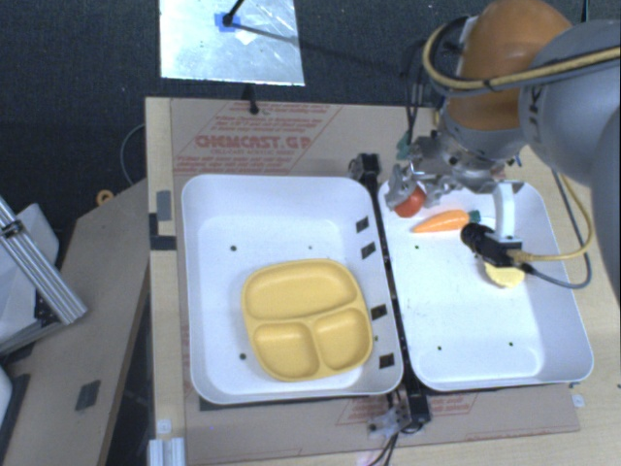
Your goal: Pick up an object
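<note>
Gripper hangs over the far left corner of the right bin, close to the divide between the two bins; whether the gripper is clenched or released cannot be told. A small red round piece sits directly beneath it, touching or nearly so. An orange carrot lies just beside that piece, and a pale yellow piece lies farther right. The left bin holds a yellow divided tray.
</note>
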`<action>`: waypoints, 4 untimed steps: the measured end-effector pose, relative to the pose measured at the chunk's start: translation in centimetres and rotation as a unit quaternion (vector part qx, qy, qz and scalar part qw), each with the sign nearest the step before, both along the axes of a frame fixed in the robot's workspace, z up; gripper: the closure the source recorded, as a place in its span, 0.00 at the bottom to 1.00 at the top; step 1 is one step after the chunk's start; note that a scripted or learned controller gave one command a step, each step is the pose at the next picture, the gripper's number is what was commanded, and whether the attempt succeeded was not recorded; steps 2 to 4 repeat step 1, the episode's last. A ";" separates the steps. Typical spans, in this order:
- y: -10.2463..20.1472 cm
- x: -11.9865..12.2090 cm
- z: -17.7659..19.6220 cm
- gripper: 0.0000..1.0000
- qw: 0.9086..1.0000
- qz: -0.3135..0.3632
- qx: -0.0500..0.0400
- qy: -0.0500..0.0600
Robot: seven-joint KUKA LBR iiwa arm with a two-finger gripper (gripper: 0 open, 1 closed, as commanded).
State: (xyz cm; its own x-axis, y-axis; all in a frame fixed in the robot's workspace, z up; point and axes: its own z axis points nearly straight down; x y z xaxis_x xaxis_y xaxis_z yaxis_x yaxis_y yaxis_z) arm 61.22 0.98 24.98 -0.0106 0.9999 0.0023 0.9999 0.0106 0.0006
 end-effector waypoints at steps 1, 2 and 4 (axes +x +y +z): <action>6.0 -0.8 0.0 1.00 1.000 0.000 0.000 0.000; 6.0 -0.8 0.0 1.00 1.000 0.000 0.000 0.000; 6.0 -0.8 0.0 1.00 1.000 0.000 0.000 0.000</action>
